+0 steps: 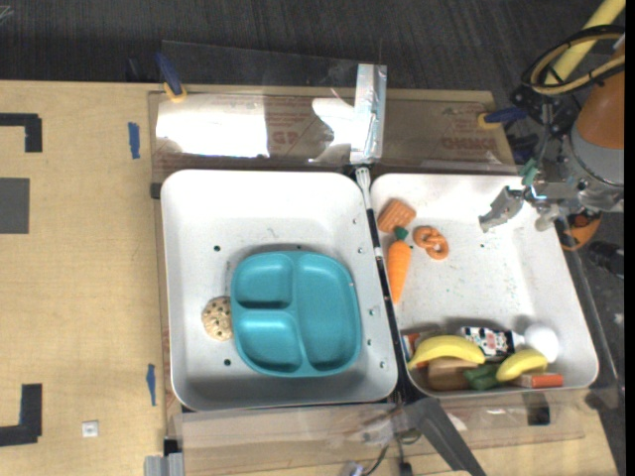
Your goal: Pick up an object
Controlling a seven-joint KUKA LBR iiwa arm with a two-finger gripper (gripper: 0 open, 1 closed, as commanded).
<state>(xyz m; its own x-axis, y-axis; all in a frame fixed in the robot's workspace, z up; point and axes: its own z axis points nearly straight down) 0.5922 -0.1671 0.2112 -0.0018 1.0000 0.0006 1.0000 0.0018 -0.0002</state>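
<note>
My gripper (519, 215) hovers over the far right part of the right bin (496, 286), fingers spread and nothing between them. To its left lie a pretzel (431, 241), an orange bread piece (395, 213) and a carrot (397, 266) along the bin's left wall. Along the near wall sit two bananas (446, 349) (521, 365), a small bottle (486, 341), a white egg (542, 343), a brown block (446, 373) and a green piece (481, 377). All of them are well apart from the gripper.
The left bin (198, 216) holds a teal divided plate (295, 310) and a cookie (217, 317) beside it. A clear panel with a metal post (369, 112) stands behind the bins. Yellow and black cables (575, 53) hang at the far right.
</note>
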